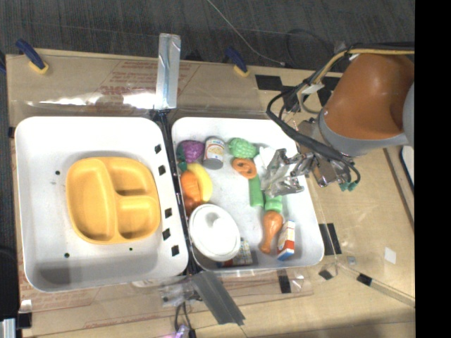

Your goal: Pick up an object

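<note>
My gripper [283, 175] hangs low over the right side of the right bin [310, 220], its metal tip just above a long green piece [256, 192] and a smaller green toy [273, 204]. Nothing can be seen held in it. Toy food fills this bin: purple grapes [190, 150], a small can [214, 150], a green leafy vegetable [242, 147], an orange pretzel [244, 166], a banana [203, 180], an orange fruit [188, 190], a drumstick [270, 229] and a small carton [287, 238].
A white bowl [213, 231] sits upside down at the front of the right bin. The left bin [35, 189] holds a yellow divided plate [113, 197]. Black cables [296, 101] loop off the arm above the bin's back right corner.
</note>
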`<state>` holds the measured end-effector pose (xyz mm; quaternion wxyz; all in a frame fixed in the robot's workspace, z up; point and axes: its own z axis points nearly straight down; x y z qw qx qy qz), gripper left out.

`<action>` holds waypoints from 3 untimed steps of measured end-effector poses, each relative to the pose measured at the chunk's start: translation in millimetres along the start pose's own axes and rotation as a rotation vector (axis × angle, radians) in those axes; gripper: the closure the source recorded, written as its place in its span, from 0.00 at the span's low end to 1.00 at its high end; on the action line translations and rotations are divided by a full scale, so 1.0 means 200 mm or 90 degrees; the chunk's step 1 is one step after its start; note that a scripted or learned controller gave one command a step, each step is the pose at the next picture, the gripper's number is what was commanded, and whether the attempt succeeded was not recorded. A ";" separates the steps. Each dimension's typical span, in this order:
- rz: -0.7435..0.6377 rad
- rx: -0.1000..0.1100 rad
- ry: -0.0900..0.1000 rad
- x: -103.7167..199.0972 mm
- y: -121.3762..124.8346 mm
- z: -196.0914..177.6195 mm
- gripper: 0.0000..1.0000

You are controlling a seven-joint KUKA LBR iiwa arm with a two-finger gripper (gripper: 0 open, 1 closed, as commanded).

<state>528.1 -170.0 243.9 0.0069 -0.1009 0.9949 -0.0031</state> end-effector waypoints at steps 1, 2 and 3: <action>0.050 -0.006 0.009 0.16 0.28 0.25 1.00; 0.134 -0.002 0.004 -0.11 0.25 -0.20 1.00; 0.119 -0.005 0.009 -0.53 0.38 -0.05 1.00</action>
